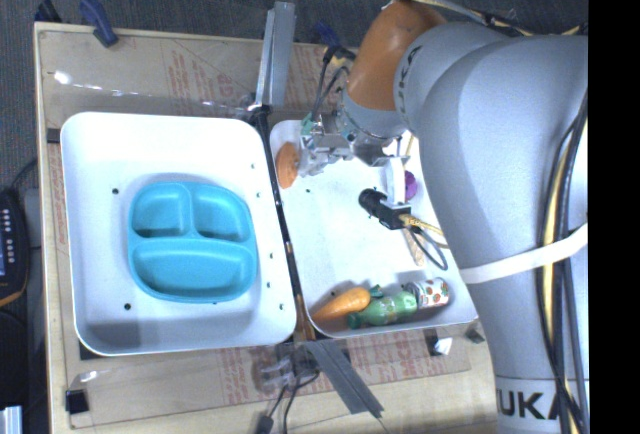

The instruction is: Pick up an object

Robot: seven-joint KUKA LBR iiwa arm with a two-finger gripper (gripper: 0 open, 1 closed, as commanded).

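Wooden bench [150,62] on dark carpet, two white bins, gripper [318,150] at twelve o'clock of right bin [335,242], beside orange object [287,165], finger state unclear

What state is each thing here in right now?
Blue divided plate: flat in left bin, nothing on it.
Toy carrot: lying at right bin's near edge.
Green bottle: on its side beside carrot.
Gripper: low over right bin's far corner.
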